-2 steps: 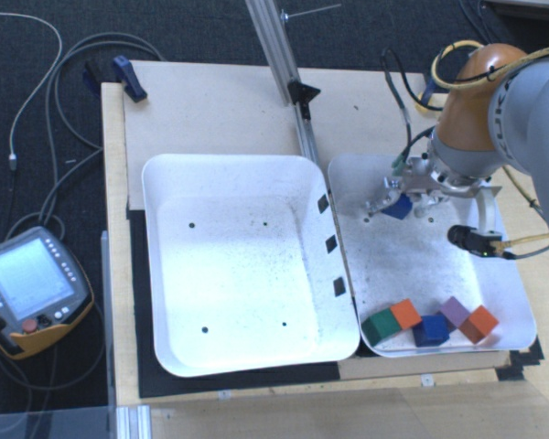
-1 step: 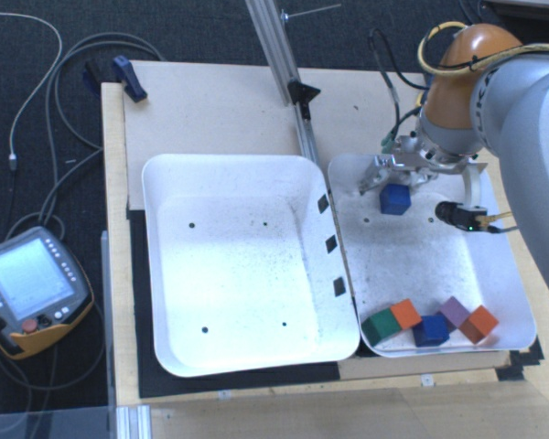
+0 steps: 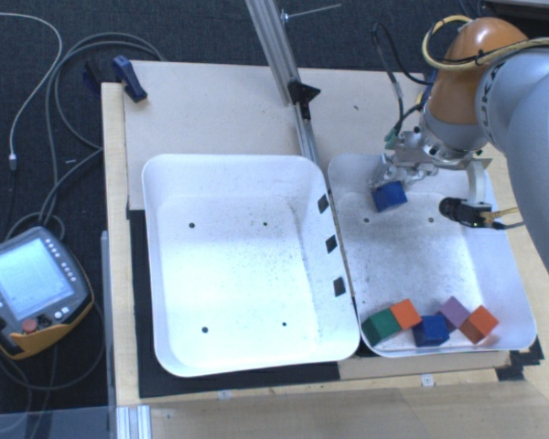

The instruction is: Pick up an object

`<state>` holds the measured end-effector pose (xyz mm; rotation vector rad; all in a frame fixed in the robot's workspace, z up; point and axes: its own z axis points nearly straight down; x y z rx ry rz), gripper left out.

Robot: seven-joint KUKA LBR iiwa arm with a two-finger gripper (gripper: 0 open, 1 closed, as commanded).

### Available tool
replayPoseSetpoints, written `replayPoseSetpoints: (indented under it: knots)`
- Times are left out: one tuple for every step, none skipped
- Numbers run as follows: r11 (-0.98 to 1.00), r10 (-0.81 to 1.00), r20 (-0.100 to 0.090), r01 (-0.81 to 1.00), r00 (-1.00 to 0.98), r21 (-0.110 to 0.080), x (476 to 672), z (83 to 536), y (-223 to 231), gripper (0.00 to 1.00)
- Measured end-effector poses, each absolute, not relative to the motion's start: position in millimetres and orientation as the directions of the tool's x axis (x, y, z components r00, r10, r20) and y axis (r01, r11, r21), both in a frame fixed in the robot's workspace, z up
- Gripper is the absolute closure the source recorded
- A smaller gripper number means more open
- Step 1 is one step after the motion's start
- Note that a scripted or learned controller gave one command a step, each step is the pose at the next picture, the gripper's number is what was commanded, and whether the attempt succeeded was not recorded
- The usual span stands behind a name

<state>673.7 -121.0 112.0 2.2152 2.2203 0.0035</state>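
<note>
A small blue cube hangs tilted at the far left of the right bin, just above its floor. My gripper comes down from the grey and orange arm on the right and is shut on the cube's top, its fingers on either side. Along the bin's near edge lie a green cube, an orange cube, a darker blue cube, a purple cube and another orange cube.
The left bin stands beside the right one, their rims touching. A slanted metal pole rises behind the bins. A blue clamp sits at the bench's far left corner, and a teach pendant lies off the bench at left.
</note>
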Motion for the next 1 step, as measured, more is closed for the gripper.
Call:
replayPoseSetpoints:
  knots:
    - [0.007, 1.000, 0.003, 1.000, -0.007, 0.004, 628.6, 205.3, -51.2, 1.00]
